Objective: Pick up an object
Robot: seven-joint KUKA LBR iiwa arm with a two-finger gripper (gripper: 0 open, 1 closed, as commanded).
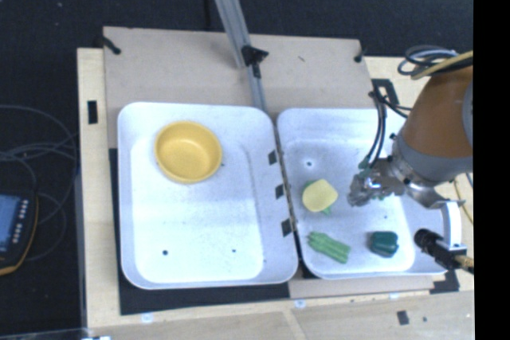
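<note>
In the right bin (335, 131) lie a pale yellow rounded object (319, 196), a light green ridged object (329, 247) near the front wall, and a dark green object (383, 243) at the front right. My gripper (362, 193) hangs over the right bin's middle, just right of the yellow object and above the dark green one. Nothing shows between its fingers. A yellow bowl (189, 152) sits in the back left of the left bin (199, 243).
The grey and orange arm (438, 131) covers the right bin's right side. A slanted metal rail (231, 8) runs from the top of the view down to the divide between the bins. Black cables (381, 123) hang by the wrist.
</note>
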